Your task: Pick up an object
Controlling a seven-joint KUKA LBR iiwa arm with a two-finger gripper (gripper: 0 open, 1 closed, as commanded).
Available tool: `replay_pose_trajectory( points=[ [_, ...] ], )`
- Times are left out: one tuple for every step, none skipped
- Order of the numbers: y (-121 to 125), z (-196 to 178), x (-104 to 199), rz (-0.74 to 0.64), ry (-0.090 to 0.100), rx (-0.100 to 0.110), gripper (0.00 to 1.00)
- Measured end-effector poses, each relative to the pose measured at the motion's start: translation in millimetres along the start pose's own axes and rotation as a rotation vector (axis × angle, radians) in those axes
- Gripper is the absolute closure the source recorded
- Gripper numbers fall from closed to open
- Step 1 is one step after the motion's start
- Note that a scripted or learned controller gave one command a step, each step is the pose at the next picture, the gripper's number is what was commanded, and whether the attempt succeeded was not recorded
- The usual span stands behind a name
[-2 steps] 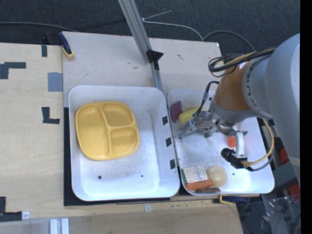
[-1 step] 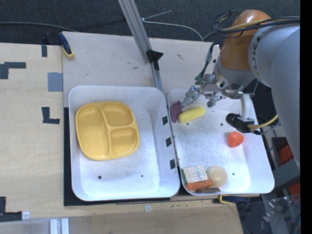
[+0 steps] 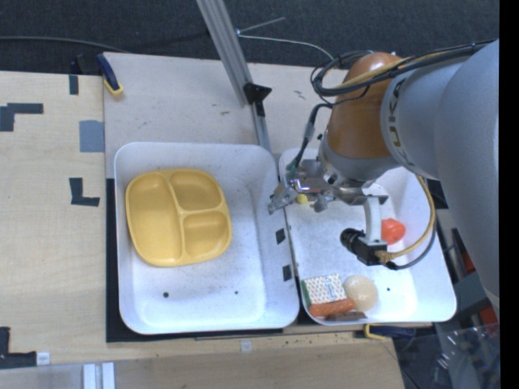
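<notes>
Arm: grey, with an orange band above the wrist, reaching in from the right and bulking over the upper part of the right bin.
Left bin: shallow and white, lying to the left of the gripper, its right wall just beside the gripper's spot.
Right bin: shallow and white, directly beneath the gripper, its upper half hidden by the arm.
Yellow tray: a divided plate with three compartments, flat in the left bin, well to the left of the gripper.
Gripper: low over the upper left corner of the right bin, close to the wall shared by the two bins; how far it is parted I cannot tell, and nothing can be seen in its hold.
Cream ball: a pale rounded object near the front edge of the right bin, below and right of the gripper, apart from it.
Patterned packet: just left of the cream ball, touching it or nearly so.
Orange object: small, right of the gripper, partly behind the arm's black fitting.
</notes>
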State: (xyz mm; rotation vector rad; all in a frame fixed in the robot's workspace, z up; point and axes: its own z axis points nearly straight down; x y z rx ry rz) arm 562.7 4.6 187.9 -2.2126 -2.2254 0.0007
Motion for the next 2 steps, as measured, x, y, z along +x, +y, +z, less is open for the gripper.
replay_pose_trajectory(
  points=[
    [-28.8,-0.2,1.9,0.006,-0.003,0.002,0.0],
    [-55.9,0.2,55.0,0.0,-0.001,0.003,0.0]
  ],
)
